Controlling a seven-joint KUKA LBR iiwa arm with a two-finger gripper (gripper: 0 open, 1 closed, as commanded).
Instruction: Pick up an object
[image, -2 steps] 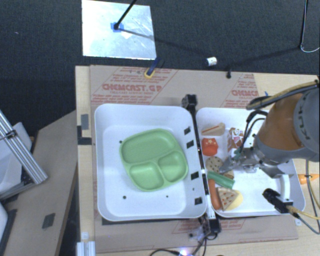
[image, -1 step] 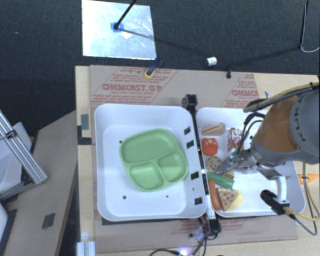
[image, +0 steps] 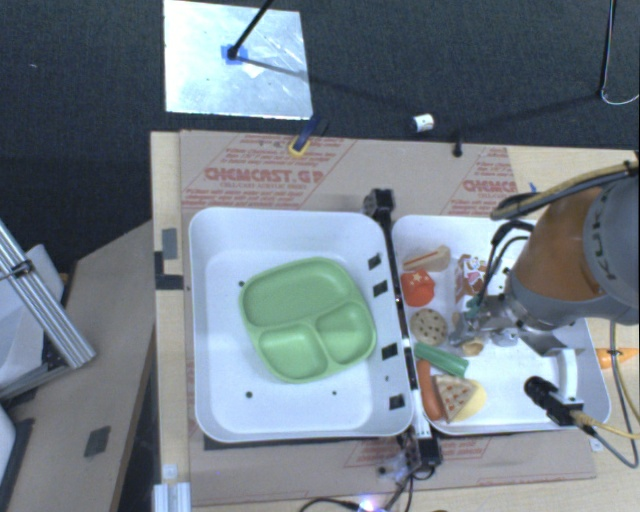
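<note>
1. Food items crowd the left side of the right bin (image: 590, 395), and my end effector (image: 478, 325) is down among them, reached in from the right.
2. My metal tip sits just beside the cookie (image: 429, 324) and above the green piece (image: 440, 358); whether it is apart, together or clamped on anything, I cannot tell, since the parts blur together there.
3. Near the bin's upper left lie a hot dog (image: 426, 260) and a red tomato (image: 417, 288), close together.
4. A packet with red print (image: 468, 277) lies just beside my wrist.
5. At the lower left, an orange sausage (image: 430, 388) touches a sandwich wedge (image: 460, 398).
6. The left bin (image: 215, 300) holds a green divided plate (image: 303, 317), well apart from my arm.
</note>
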